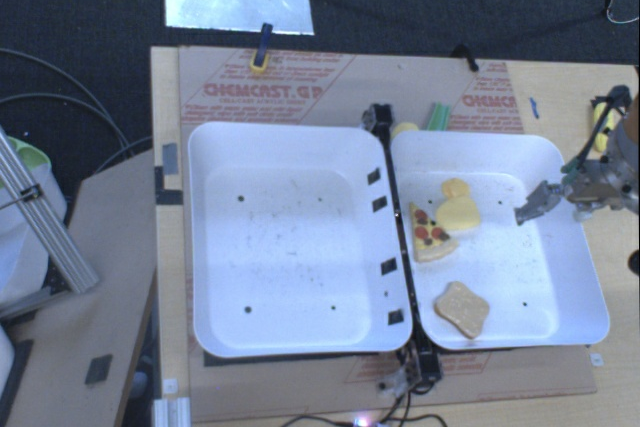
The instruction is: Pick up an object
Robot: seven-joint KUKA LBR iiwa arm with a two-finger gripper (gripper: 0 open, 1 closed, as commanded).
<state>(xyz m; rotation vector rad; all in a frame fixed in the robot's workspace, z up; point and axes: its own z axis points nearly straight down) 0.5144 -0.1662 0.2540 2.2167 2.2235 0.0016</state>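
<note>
Three items near the pizza slice (431, 234) — yellow block (459, 212) just beside, bread slice (462, 308) below; gripper (532, 205) right of it, jaw state unclear.

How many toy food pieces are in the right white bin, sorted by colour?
Yellow: 2, the small round yellow piece and the larger pale yellow chunk.
Tan with red dots: 1, the pizza slice shaped piece.
Light brown: 1, the bread slice shaped piece.
Total: 4, all in the right white bin.
</note>
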